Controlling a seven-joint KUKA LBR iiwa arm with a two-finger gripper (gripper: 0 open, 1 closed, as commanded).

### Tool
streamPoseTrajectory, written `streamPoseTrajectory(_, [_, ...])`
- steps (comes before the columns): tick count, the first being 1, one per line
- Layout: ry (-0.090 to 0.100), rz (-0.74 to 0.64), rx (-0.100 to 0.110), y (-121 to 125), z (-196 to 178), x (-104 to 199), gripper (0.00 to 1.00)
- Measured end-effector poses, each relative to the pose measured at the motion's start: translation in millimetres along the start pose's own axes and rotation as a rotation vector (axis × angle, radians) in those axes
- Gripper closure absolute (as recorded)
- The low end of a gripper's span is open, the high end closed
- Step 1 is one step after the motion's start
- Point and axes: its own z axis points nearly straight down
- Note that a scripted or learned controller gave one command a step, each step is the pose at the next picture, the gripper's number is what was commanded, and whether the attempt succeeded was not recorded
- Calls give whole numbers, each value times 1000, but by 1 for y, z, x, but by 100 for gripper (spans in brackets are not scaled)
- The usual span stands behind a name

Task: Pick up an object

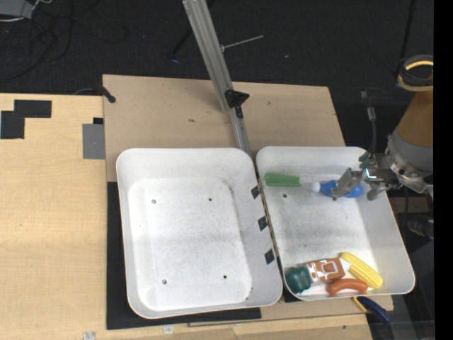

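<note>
My gripper (348, 185) sits low at the right bin's (322, 222) far edge with fingers parted around nothing I can confirm, the blue object (330, 188) just beside them toward the green one (282, 180), its long axis running along that edge.

1. The KUKA iiwa arm (417, 129) enters at the right edge, its rounded upper casing a broad orange band.
2. Below the band sits a grey wrist section, paler at its lower rim.
3. A dark cable loops beside the wrist.
4. The two-finger gripper (347, 185) is grey metal, angular, with small teal-green accents near its base.
</note>
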Motion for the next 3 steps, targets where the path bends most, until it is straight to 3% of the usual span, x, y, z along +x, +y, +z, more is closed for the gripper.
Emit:
streamPoseTrajectory(1, [-1, 0, -5, 1, -2, 0, 0])
streamPoseTrajectory(3, [0, 1, 0, -3, 100, 8, 0])
